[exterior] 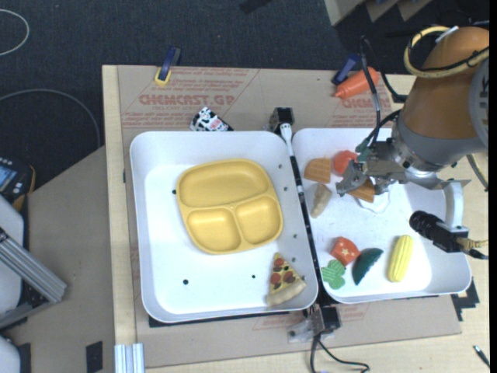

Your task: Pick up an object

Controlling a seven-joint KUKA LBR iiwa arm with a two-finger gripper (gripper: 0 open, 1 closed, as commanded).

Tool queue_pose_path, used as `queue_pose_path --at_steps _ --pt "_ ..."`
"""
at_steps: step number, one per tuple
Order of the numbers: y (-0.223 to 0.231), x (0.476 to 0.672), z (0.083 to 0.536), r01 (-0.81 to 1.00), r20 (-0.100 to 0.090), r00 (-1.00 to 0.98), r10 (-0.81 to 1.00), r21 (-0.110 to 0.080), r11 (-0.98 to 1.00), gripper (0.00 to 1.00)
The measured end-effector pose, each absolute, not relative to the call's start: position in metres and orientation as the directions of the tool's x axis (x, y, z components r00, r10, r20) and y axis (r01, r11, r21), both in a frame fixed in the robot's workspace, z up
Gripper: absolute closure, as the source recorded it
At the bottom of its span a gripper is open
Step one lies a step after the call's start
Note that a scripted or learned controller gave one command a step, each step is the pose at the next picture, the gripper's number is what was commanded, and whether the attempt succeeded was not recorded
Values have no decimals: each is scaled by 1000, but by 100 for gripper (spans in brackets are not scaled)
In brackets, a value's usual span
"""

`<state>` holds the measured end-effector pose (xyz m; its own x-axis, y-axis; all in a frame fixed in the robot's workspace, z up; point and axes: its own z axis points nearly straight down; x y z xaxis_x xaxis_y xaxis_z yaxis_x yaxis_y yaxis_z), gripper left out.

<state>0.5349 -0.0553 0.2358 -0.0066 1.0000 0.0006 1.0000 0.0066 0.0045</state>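
Hand [363, 179] low in right bin [435, 282] among crowded toys, grip state unclear; could nudge the orange piece [363, 193] or tomato [345, 162] aside and miss.

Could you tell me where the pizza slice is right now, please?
The pizza slice lies in the left bin, at its near right corner, just below the yellow divided plate.
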Motion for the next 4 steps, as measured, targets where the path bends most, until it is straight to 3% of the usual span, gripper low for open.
queue_pose_path --at_steps 2,3,4 --pt "47 568 234 1000 1 -6 1000 4 6 100" --pt "66 564 233 1000 0 -3 1000 0 3 100" --pt "75 574 228 1000 -1 -1 1000 3 1 100"
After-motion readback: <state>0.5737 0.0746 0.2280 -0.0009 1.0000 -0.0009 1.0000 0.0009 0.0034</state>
